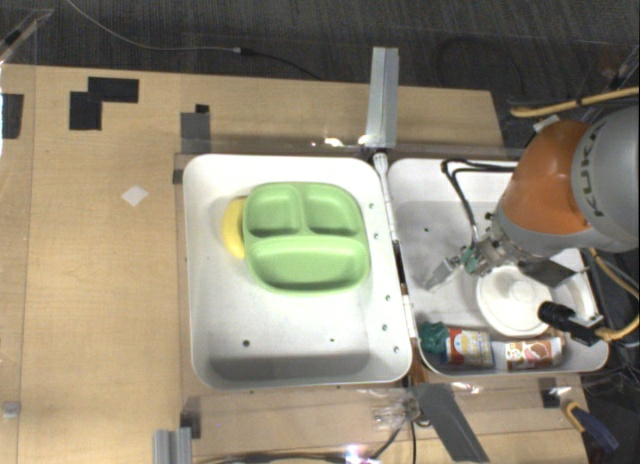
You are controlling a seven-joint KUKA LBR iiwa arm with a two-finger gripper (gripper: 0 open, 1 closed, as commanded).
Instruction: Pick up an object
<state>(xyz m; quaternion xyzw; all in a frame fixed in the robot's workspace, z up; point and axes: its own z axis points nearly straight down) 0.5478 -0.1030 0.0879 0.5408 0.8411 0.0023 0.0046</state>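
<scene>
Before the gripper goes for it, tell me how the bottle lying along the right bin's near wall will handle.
The bottle lies on its side, so it would probably roll if nudged. Its glossy label suggests a slippery grip. Pressed against the right bin wall, it leaves fingers little room.
</scene>
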